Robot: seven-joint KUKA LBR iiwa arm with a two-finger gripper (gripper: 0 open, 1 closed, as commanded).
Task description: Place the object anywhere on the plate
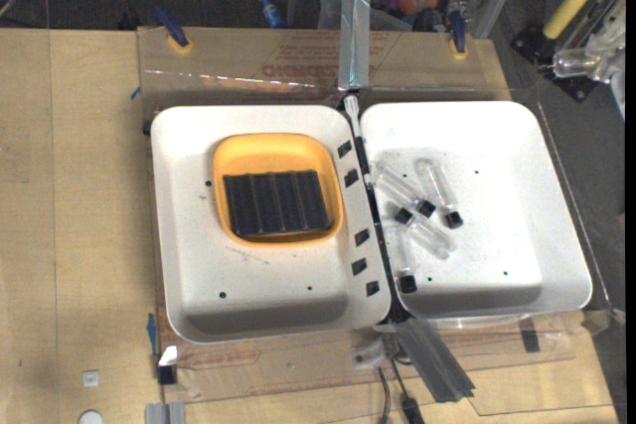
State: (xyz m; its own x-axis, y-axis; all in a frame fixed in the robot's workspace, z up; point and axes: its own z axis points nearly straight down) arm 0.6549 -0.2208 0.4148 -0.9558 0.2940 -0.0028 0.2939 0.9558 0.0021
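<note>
Pickup pending: aiming at the outermost tube (433, 180), gripping it mid-body, then heading for plate (227, 155); cannot tell claw state.

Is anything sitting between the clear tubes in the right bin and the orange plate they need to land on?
Yes: the raised divider where the two white bins meet, marked with black tabs, runs between the clear plastic tubes with black caps and the orange square plate. A black ribbed insert already lies on the plate.
</note>
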